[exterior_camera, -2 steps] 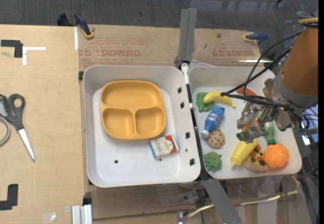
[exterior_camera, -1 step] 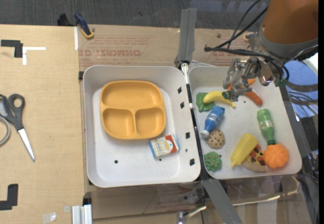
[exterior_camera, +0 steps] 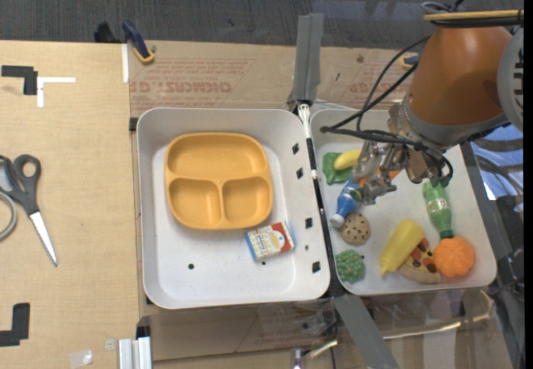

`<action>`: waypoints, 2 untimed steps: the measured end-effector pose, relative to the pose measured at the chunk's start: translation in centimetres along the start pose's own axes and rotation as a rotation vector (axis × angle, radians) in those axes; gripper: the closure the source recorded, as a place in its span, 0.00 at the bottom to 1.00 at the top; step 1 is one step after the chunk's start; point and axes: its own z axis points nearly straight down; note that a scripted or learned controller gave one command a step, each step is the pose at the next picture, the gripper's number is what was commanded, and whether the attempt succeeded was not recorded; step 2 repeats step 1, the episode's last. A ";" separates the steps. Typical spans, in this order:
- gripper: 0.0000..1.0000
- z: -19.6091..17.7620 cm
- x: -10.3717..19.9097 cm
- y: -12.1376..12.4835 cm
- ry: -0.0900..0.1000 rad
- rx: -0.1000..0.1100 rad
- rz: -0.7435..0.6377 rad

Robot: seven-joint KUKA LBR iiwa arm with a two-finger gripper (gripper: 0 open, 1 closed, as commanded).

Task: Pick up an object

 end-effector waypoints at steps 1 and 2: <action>1.00 -6.3 -2.6 -2.7 -0.004 0.000 -0.187; 1.00 -6.3 -2.6 -2.7 -0.004 0.000 -0.187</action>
